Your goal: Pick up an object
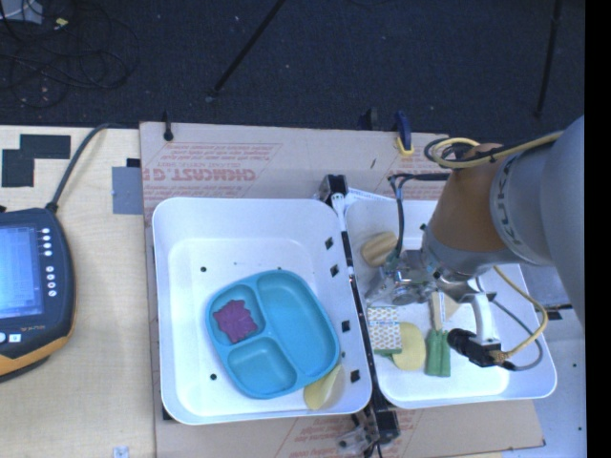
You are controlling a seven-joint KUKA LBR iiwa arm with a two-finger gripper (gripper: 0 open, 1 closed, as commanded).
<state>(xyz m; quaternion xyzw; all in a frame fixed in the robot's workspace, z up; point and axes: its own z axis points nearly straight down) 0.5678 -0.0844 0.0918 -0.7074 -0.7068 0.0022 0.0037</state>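
Gripper: found low inside the right bin, toward its left wall, carried on the arm from the right side. Cannot tell how far open, with the view there crowded by wrist and cabling. Nothing seen held.

Step in hand: judged as the approach onto a target, ahead of any grasp or lift.

Candidates for the pick, all in the right bin:
- tan rounded piece, just beyond the gripper toward the far-left corner
- checked block, just on the near side of the gripper, close against the left wall
- yellow rounded piece, touching or just beside the block's right edge
- green stick, just beside the yellow rounded piece

Cannot say which of these is the target.

Next move, as a judgement: calls for settling squarely over one item, closing on it, then lifting straight up clear of the wall.

Hazards:
- a miss or a double grab, given three items packed close together at the near side
- scraping the left wall, given so little room on that side

Elsewhere:
- Left bin carrying a blue divided tray, with a purple piece in the tray's left-hand compartment.
- Pale yellow piece lodged between tray and the near-right corner of that bin.
- All of these well apart from the gripper and no obstacle to this reach.
- Control pendant on the bench at far left, outside both bins.
- Cardboard sheet under the bins.
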